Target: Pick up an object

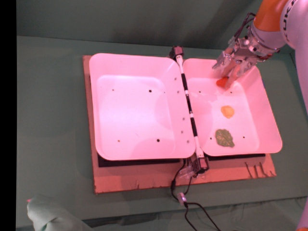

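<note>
In the camera view, the gripper (226,79) is down in the far part of the right bin (269,129), reaching in from the right with the orange band of the arm (269,13) above it. Directly at its tip sits a small red-orange object (221,83), on or very close to the bin floor. The fingers (233,76) come down around or just beside that object — which of the two I cannot tell, since the gripper body covers part of it, and whether they are spread or pressed together cannot be read from this angle either.

Two other things lie in the same bin, nearer the camera and well apart from the gripper: a yellow-orange object (227,111) about mid-bin, and a green leaf-shaped object (224,138) near the front edge. The left bin (103,66) shows only its white floor with a few dark specks. A black-and-white rod (188,105) runs along the seam between the bins, and cables (192,206) trail off the front of the bench (48,105).

As for progress — the approach looks done: the arm has picked a target and is at grasping height. What is left, by my reading, is the essential part: a firm close on the red-orange object and a lift clear of the bin. Nothing is visibly raised, so the pick cannot be counted as made.
</note>
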Robot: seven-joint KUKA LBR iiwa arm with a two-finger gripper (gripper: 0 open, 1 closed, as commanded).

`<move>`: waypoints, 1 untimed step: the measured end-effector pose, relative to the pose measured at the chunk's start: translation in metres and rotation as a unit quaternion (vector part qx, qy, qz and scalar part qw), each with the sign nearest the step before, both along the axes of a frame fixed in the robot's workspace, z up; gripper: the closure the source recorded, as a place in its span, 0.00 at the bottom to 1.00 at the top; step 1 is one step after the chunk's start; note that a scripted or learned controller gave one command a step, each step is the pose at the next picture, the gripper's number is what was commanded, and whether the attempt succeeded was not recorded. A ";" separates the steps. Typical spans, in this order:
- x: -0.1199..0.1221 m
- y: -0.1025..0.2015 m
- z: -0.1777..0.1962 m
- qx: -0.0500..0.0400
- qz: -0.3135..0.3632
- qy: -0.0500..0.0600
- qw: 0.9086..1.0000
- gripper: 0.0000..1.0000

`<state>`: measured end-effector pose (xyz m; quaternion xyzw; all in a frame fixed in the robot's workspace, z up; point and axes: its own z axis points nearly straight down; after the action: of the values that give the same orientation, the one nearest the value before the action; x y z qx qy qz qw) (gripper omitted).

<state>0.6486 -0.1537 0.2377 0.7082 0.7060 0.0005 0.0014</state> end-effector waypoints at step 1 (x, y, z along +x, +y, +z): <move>0.000 0.000 0.000 0.000 0.000 0.000 1.000 0.00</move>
<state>0.6486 -0.1537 0.2377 0.7082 0.7060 0.0005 0.0015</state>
